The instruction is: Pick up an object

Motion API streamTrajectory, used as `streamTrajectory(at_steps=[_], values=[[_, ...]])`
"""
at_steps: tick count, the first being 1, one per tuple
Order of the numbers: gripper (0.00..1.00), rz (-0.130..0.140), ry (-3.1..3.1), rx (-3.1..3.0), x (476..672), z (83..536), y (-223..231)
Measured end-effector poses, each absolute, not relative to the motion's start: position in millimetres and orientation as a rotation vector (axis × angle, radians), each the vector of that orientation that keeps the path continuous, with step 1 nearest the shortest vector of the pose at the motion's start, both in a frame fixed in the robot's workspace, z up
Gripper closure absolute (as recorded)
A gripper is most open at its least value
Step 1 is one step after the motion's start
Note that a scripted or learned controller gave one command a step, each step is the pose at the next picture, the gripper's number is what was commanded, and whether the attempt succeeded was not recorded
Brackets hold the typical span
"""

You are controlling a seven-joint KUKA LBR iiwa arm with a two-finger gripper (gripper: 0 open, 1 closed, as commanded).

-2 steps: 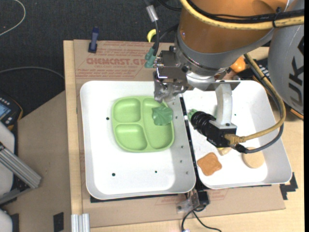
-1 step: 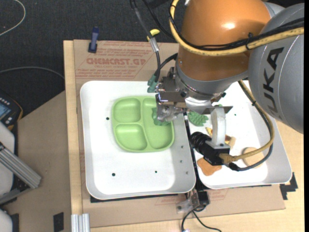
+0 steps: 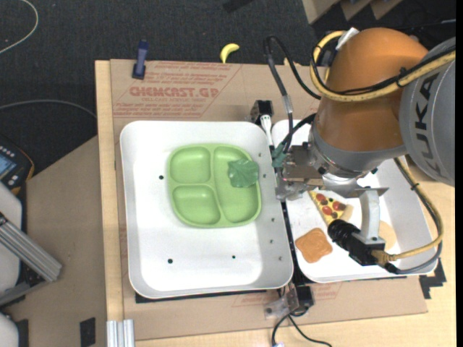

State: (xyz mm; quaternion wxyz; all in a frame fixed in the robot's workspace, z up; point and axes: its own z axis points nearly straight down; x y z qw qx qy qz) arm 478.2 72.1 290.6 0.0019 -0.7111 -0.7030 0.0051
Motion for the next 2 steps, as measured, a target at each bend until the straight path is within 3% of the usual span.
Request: streamTrajectory(at_steps=[1,2], values=[[1.0,-0.029,-2.234,-2.223,480.6,447.3,107.1],[1.0,-0.005,-2.225,-2.222,480.0,448.8,105.8]])
